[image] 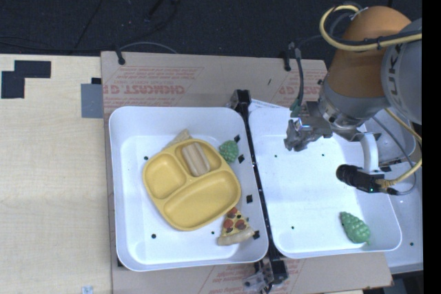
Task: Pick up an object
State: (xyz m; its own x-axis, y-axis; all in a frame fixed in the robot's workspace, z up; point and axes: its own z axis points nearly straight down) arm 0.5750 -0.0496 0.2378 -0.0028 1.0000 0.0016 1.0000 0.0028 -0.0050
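Gripper (298, 138), dark metal, hangs over far part of right bin (324, 244), nothing seen in it; can't tell its opening; knobbly green toy (355, 227) at near right corner; left bin (131, 148) holds glossy yellow 3-part tray (186, 206) w/ tan roll (197, 159), bumpy green piece (229, 150), pizza wedge (235, 228).

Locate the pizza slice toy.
In the left bin, near its front right corner, the pizza slice toy lies beside the yellow divided plate.
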